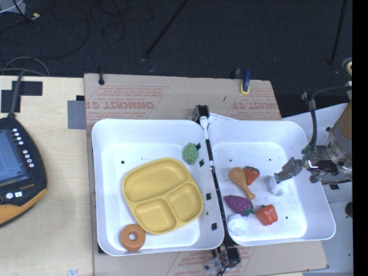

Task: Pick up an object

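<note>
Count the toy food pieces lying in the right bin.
5: a chicken drumstick beside a strawberry, purple grapes, a red pepper, and a white piece at the front. The gripper may hide more.

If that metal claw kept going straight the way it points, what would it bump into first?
Probably the small white object on the right bin's floor: the gripper slants down-left, just above it. Depth is unclear; past it lies the tan toy drumstick.
</note>
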Tool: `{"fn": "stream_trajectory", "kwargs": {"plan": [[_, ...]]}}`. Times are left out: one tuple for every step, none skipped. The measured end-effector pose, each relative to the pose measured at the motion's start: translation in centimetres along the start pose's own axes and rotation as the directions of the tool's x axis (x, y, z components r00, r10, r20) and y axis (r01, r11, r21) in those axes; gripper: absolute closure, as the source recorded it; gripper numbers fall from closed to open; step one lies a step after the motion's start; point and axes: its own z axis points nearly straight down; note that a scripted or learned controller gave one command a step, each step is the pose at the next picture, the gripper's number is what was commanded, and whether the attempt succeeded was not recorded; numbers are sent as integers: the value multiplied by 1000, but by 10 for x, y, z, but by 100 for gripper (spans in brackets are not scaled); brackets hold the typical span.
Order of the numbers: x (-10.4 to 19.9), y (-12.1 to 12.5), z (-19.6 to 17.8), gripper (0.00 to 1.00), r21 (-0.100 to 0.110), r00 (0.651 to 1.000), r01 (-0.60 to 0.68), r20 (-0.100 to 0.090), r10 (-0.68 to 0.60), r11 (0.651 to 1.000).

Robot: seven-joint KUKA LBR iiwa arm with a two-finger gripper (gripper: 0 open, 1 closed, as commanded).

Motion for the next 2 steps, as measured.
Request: {"fn": "stream_trajectory", "kwargs": {"plan": [[8, -6, -226, 0, -18, 1000, 2, 4, -2, 1000], [10, -6, -226, 100, 2, 1000, 6, 1, -6, 1000]]}}
